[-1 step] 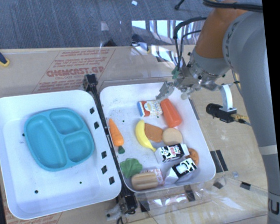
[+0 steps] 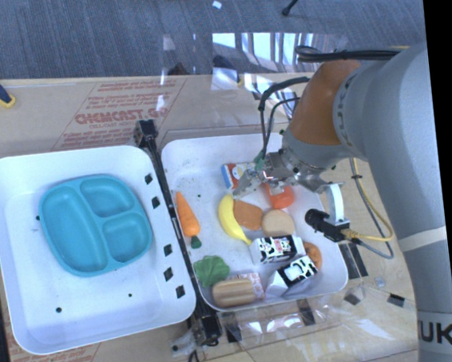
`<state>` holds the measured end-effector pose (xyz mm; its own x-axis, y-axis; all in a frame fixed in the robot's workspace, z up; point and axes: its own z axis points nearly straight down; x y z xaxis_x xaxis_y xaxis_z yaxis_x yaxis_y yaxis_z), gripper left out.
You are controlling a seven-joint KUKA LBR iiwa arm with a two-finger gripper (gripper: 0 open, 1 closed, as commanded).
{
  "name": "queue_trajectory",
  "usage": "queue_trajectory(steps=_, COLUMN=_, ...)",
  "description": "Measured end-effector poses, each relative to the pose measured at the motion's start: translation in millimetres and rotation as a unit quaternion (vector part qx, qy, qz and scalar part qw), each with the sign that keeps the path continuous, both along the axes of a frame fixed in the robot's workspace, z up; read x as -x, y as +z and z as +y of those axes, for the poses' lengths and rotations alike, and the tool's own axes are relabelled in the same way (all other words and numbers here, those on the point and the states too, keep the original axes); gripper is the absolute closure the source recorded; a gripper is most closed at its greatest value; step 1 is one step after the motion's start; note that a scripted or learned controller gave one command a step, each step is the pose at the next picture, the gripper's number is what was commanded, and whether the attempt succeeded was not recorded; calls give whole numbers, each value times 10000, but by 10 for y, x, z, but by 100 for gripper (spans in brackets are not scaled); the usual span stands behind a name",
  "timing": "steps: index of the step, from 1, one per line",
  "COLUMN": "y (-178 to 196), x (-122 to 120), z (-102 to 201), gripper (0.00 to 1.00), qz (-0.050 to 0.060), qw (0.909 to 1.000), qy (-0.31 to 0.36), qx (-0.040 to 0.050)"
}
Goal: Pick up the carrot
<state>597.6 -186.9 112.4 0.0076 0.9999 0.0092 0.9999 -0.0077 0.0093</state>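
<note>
Two white bins on a cardboard-covered counter (image 2: 82, 111)
Carrot (image 2: 186, 214) lies in right bin (image 2: 199, 151); finger state of gripper (image 2: 267, 178) cannot be told

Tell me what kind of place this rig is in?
Probably a robotics lab bench for pick tests: two white bins on a cardboard-covered bench, toy food such as a carrot and banana, a blue divided plate, carpet beyond.

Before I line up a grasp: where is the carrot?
The carrot lies in the right bin, against its left wall, left of the banana and above the green leafy item.
</note>
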Motion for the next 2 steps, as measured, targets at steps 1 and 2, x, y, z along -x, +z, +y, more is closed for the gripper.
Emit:
queue_trajectory(steps=1, y=-209, x=555, z=432, gripper=0, qz=89, qw=9993, qy=366, qx=33)
queue_trajectory(steps=2, y=-111, x=554, z=420, gripper=100, qz=121, qw=9990, qy=435, qx=46)
